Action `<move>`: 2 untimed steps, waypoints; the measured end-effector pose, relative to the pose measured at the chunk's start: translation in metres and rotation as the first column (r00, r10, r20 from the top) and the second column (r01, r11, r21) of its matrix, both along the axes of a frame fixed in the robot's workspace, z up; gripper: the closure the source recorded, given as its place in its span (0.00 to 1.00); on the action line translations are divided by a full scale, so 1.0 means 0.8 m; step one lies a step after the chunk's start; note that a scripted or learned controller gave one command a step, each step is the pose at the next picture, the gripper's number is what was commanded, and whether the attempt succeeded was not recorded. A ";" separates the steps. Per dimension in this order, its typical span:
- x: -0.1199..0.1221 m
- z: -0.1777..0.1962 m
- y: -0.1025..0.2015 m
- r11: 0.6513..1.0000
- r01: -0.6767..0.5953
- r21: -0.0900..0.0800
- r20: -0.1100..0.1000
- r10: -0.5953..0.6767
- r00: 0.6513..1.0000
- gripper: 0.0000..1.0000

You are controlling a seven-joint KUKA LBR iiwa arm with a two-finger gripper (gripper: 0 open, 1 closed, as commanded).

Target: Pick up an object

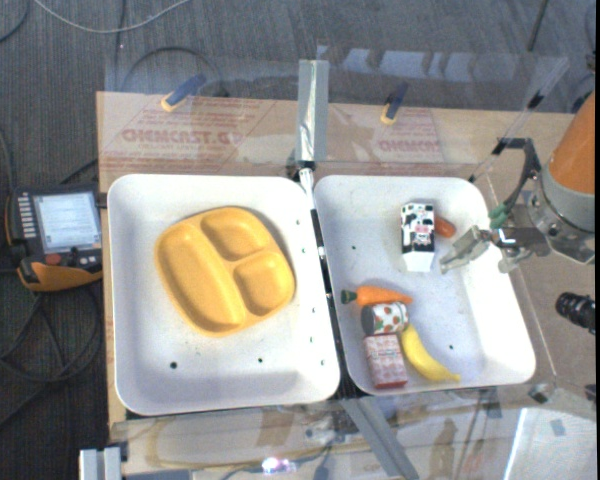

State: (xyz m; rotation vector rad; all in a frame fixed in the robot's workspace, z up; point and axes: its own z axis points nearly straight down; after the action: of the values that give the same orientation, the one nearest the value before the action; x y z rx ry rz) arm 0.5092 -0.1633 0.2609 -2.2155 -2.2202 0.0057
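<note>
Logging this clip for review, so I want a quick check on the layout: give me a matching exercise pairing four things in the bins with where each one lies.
Things:
1. yellow divided tray
2. banana
3. carrot
4. black and white carton

Places:
A. far part of the right bin, near the gripper
B. near edge of the right bin, beside the red box
C. middle of the left bin
D. right bin, just above the round can

Pairs: 1-C, 2-B, 3-D, 4-A
</note>
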 end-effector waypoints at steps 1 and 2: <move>0.076 -0.115 0.058 0.996 -0.089 0.000 0.000 0.089 0.996 0.00; 0.102 -0.214 0.012 0.977 -0.213 -0.003 0.013 0.213 0.977 0.00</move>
State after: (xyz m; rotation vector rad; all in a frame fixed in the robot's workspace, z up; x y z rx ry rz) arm 0.5908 -0.1536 0.0895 -1.9714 -2.4534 -0.0074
